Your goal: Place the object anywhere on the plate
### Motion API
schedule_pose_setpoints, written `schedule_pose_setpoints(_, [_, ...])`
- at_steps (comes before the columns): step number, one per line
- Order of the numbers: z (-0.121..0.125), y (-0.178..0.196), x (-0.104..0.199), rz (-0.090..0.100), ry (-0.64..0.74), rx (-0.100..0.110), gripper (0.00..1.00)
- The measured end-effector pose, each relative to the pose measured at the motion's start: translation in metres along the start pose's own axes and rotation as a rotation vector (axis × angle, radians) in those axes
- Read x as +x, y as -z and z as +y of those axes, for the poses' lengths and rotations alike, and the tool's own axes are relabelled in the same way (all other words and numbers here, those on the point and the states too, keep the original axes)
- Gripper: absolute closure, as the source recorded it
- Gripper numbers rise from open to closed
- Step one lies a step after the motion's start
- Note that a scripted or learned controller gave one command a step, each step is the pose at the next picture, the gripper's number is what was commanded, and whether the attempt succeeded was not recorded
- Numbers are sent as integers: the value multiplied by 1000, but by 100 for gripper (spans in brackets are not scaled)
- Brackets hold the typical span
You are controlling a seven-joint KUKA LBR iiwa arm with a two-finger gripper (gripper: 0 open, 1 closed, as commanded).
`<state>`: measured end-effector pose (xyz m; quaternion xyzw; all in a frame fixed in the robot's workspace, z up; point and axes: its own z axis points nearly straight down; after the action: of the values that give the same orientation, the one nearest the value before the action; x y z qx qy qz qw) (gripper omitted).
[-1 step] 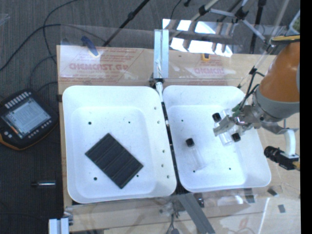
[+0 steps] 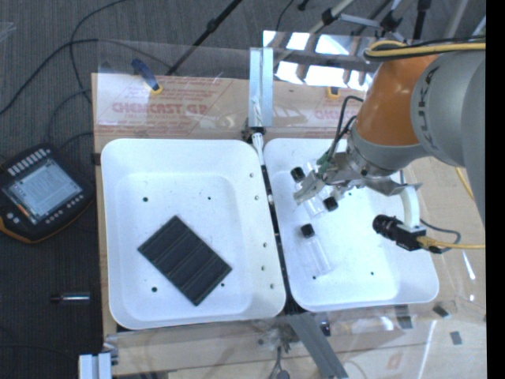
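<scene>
The arm hangs over the right bin (image 2: 410, 287) w/ the tool (image 2: 314, 186) low, its grip state I cannot tell, while the dark ribbed plate (image 2: 185, 259) lies in the left bin (image 2: 126, 164); prob. pick-up step, next needs a sure grasp of the clear object (image 2: 318, 255).

teach pendant (image 2: 38, 192) left of 2 bins (image 2: 118, 235)

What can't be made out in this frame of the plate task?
- The tool in the camera view: the arm's wrist covers it from above, so its grip cannot be judged.
- The clear object in the right bin: transparent against white, outline faint.
- The dark ridged plate in the left bin: surface detail too small.
</scene>
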<state>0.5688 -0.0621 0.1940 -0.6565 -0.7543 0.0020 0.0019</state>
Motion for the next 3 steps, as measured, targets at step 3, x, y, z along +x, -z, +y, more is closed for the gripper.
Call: schedule_pose_setpoints(3, [85, 12, 152, -4, 340, 3, 100])
